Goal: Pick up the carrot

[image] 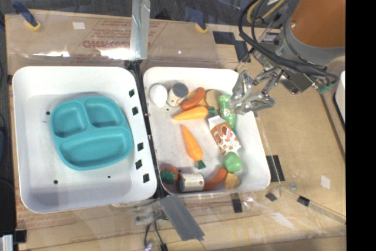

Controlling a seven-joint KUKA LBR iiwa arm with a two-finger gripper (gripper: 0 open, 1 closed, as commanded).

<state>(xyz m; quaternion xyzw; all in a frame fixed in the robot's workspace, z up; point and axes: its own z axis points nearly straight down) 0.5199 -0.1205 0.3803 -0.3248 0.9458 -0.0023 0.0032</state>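
Two white bins sit side by side on the bench. Left bin (pixel 35 144) holds a teal plate (pixel 91 132) with three compartments, lying flat near its middle.

Right bin (pixel 258 144) is crowded. Along its far side, from the left: a white egg (pixel 158 94), a small grey-capped jar (pixel 177 93), then a reddish-orange sausage-like piece (pixel 194 98) and, just below it, a carrot (pixel 190 114) lying nearly crosswise — thick end to the right, tip pointing left toward the divider. A second carrot (pixel 192 144) lies near the middle of the bin floor, apart from the first; its long axis runs from upper left to lower right, narrow tip toward the far side, dark green stem end (a small stub) toward the near wall. To its right lie a green vegetable (pixel 226 109), a printed packet (pixel 224 137) and a green round piece (pixel 232 163). Along the near wall: a small dark item (pixel 169 174), a can (pixel 190 181) on its side, and another orange piece (pixel 216 177).

Gripper (pixel 242 104) hangs over the bin's far right corner — its metal fingers close to the green vegetable, well apart from both carrots. Whether the fingers are spread or closed I cannot tell; nothing is visible between them. Behind it the arm (pixel 317 9) comes in from the right.
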